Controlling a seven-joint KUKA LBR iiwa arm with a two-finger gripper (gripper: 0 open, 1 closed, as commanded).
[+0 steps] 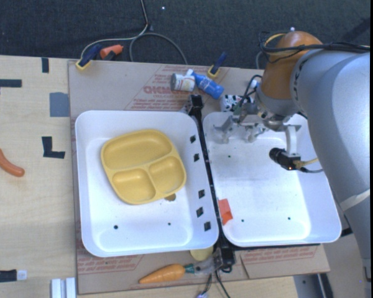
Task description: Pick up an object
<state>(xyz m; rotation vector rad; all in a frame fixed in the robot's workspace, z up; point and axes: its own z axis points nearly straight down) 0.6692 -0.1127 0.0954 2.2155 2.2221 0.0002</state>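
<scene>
A small orange-red sausage-shaped toy (8,162) lies on the pale wooden counter (25,228), well to the left of the left bin (90,228). That bin is shallow, white and smooth, with rounded corners, and it sits on a brown cardboard sheet (155,92). Inside it, toward the back, rests a yellow plastic plate (143,165) with three moulded compartments and a soft rounded outline; something small and brownish peeks from under its near right edge, too little of it showing to name. Behind the left bin, at the cardboard's far corner, a clamp with yellow and orange parts (99,53) grips the sheet. In front of the left bin, past its near rim, lies an orange carrot-shaped toy (163,274), tapered to a point. Behind the gap between the bins lie a white-and-blue tube-like item (198,82) and a blue clamp (217,64).

The right bin (273,228), just beside the left bin, is the same shallow white shape, with a small orange tag (225,211) at its left edge. The grey metal gripper (239,129) hangs low over the back of this bin, beneath the arm's orange band; whether the jaws are apart or together cannot be told, and no object is seen between them.
</scene>
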